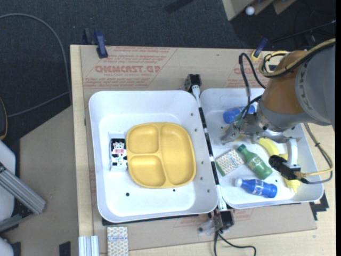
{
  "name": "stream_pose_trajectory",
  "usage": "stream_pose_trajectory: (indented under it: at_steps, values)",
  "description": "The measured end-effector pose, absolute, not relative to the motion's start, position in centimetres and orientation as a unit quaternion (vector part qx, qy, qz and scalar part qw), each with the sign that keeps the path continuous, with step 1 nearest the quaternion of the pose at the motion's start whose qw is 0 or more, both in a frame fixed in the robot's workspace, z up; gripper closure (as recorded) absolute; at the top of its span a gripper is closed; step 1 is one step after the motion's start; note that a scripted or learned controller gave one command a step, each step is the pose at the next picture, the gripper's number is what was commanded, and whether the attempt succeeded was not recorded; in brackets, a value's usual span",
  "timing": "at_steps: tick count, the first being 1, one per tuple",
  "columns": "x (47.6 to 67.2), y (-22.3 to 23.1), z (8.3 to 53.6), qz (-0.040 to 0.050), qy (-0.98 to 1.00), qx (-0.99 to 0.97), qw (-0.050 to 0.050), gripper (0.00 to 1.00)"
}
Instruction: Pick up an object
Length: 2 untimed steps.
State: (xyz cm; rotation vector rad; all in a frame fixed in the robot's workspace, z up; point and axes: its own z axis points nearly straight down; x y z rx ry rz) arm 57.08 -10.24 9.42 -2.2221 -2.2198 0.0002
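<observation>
I logged blue plastic bottle point(257, 187) lying at the right bin's point(309, 193) six o'clock | judged it light, slick, best gripped mid-body | green plastic bottle point(254, 161) behind it | gripper point(234, 132) beyond at ten o'clock, pincer state untellable.

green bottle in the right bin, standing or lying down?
Lying down. The green bottle rests on its side on the right bin floor, white cap toward the upper left, beside the blue bottle.

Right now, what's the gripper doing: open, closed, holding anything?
Gripper: low in the right bin, beside the green bottle; open or closed cannot be told.
</observation>
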Motion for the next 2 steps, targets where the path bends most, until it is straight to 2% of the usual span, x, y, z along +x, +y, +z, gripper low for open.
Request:
stream_pose_trajectory:
  at_steps: [1,2]
  values:
    - [50.1,-11.6,8.4,0.0008,-0.707,-0.708,0.001,0.0]
    - [50.2,-11.6,9.4,-0.0001,-0.707,-0.708,0.0,1.0]
